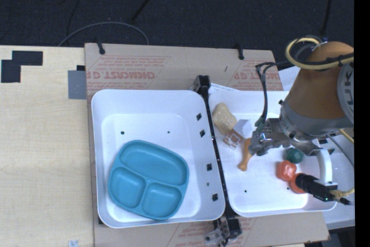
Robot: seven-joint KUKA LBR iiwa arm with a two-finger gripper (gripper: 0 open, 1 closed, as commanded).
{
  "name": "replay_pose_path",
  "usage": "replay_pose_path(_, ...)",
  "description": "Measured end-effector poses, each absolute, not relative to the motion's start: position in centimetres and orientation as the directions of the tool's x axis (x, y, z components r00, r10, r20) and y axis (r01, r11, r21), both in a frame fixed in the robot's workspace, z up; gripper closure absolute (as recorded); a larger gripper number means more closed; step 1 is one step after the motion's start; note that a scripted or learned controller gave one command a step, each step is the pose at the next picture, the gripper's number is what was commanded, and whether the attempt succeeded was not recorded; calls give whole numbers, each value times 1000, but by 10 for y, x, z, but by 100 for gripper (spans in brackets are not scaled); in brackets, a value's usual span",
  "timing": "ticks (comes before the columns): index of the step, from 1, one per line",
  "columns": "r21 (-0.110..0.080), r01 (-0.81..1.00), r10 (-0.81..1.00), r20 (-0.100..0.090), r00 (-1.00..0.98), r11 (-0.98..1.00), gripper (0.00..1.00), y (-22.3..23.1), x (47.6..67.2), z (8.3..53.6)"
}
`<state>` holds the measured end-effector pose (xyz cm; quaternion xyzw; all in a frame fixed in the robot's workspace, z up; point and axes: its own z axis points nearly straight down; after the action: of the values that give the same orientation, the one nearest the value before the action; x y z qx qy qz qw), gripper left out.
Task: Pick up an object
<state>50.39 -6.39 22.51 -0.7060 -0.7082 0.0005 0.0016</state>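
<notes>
Smooth blue divided plate [148, 180], porous beige sponge [224, 116]

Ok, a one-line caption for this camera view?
Arm's tool low in the right bin near an orange stick; blue divided tray in the left bin.

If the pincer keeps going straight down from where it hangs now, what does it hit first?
Most likely the orange stick-shaped toy, lying in the right bin just under the pincer. Depth is hard to judge from this slanted view, so it might land beside it.
</notes>
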Motion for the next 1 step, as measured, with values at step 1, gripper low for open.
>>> replay_pose_path(1,-3,1000,1000,1,-5,5,100,-11,515,233)
